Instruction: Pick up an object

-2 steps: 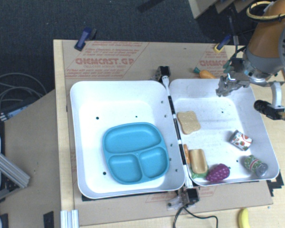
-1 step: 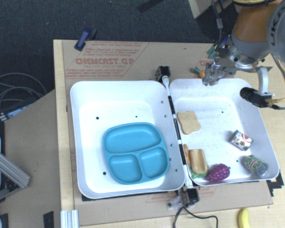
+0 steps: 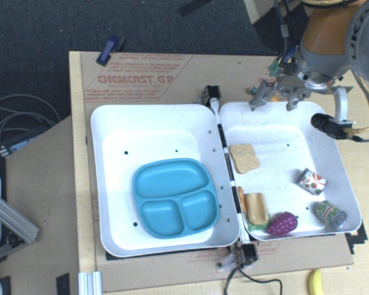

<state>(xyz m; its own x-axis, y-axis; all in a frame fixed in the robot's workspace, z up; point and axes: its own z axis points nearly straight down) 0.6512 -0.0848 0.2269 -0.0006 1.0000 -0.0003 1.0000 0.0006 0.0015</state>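
My gripper [image 3: 272, 102] hangs over the far rim of the right bin [image 3: 277, 137], its two fingers spread apart with nothing between them: open. Below it in that bin lie a tan bread slice [image 3: 244, 157] near the divider, a small red-and-white can [image 3: 311, 181] at the right, a green can [image 3: 329, 214] in the near right corner, a purple bunch of grapes [image 3: 283, 224] and a tan bread roll [image 3: 256, 207] along the near edge. All of these lie well apart from the gripper.
The left bin [image 3: 111, 140] holds a blue compartment plate [image 3: 174, 197]. A blue clip [image 3: 111, 50] lies at the bench's far left corner. A yellow object [image 3: 315, 283] sits by the near edge. Cables trail on the floor at the left.
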